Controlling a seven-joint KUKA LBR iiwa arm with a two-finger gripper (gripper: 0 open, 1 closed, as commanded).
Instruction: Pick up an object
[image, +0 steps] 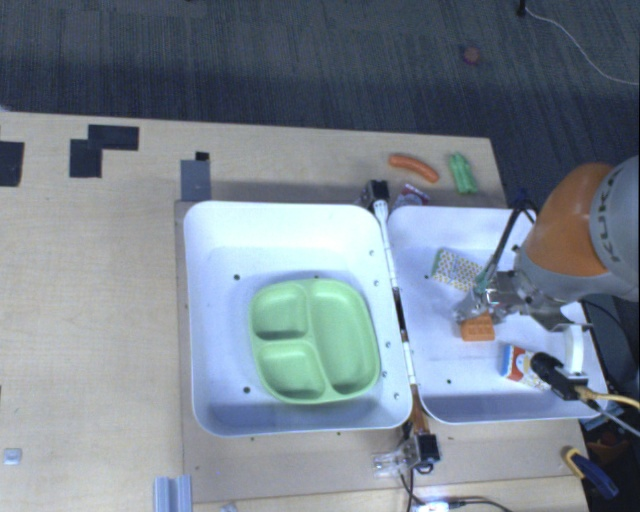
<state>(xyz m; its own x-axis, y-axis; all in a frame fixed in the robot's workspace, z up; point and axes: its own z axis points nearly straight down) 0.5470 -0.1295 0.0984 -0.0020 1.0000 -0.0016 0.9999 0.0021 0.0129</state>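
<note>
1. My gripper (487, 297) hangs low over the right bin (440, 395), near that bin's middle; whether it is open or closed I cannot tell.
2. The orange block (478, 328) lies on the bin floor just below my gripper (touching or not, I cannot tell).
3. A patterned card (455, 268) lies toward the bin's far edge, left of my gripper.
4. A red, white and blue packet (514, 364) lies near the bin's right edge.
5. The left bin (215, 300) bears a green divided tray (314, 339).
</note>
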